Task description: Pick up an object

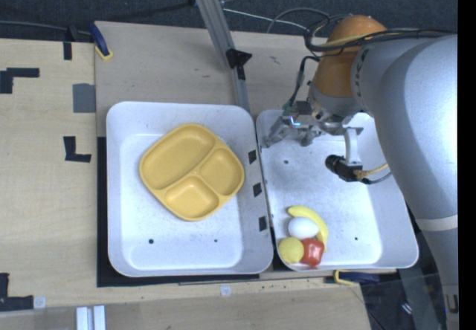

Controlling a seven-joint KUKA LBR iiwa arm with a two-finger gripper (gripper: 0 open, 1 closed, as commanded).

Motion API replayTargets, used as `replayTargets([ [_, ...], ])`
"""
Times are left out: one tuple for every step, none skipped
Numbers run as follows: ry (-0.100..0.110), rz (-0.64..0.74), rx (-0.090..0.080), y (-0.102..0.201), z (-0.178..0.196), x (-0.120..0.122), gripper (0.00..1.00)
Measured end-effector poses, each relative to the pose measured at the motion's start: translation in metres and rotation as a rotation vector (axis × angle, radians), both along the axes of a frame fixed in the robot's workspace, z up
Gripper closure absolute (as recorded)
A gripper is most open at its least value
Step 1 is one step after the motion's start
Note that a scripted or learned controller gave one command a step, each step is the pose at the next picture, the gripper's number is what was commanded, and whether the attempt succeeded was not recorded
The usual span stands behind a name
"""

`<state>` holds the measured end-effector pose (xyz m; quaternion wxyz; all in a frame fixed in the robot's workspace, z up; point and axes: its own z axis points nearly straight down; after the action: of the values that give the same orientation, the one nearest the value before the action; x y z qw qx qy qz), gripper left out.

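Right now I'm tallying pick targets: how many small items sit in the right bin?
4, clustered at its near edge: banana, white egg, yellow ball, red piece. More may hide beneath.

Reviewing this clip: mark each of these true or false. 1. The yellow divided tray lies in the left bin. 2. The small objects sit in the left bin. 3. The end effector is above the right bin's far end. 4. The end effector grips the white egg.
1. True: the yellow divided tray lies in the left bin.
2. False: the white egg, with yellow and red pieces, sits in the right bin, near edge.
3. True: end effector.
4. False: the egg lies apart from it.
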<state>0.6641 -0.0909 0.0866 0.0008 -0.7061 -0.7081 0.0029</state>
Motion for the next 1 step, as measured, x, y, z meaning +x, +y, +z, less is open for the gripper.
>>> replayTargets([
  [-0.001, 0.001, 0.001, 0.0010, 0.0115, 0.0003, 1.00],
])
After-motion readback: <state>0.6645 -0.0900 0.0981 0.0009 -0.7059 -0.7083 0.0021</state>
